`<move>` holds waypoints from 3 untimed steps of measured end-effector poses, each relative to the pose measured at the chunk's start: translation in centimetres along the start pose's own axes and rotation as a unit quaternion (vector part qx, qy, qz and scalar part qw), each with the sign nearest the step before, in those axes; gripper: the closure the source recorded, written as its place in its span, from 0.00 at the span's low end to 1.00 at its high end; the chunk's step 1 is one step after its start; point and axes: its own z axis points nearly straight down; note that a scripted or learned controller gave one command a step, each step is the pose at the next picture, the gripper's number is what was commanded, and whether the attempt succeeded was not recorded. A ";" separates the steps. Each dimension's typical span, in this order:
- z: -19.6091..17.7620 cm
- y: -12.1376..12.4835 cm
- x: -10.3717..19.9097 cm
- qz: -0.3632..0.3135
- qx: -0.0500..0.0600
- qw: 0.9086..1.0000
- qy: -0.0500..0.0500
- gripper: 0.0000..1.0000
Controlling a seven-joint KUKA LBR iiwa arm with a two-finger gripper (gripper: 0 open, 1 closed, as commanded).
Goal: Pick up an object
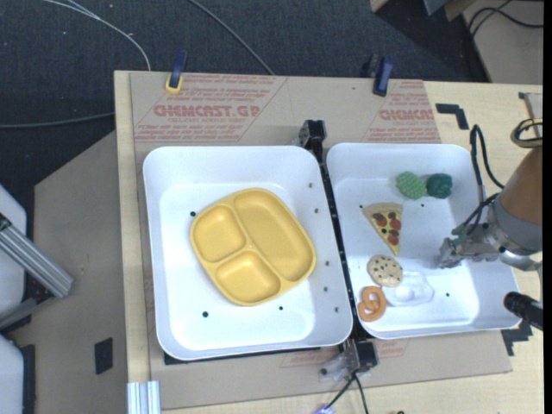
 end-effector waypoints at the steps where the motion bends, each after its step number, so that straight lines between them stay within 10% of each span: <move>1: -5.1 0.5 0.9 -0.001 -0.003 1.000 -0.002 1.00; 3: -16.0 0.8 0.0 -0.001 -0.004 1.000 -0.002 1.00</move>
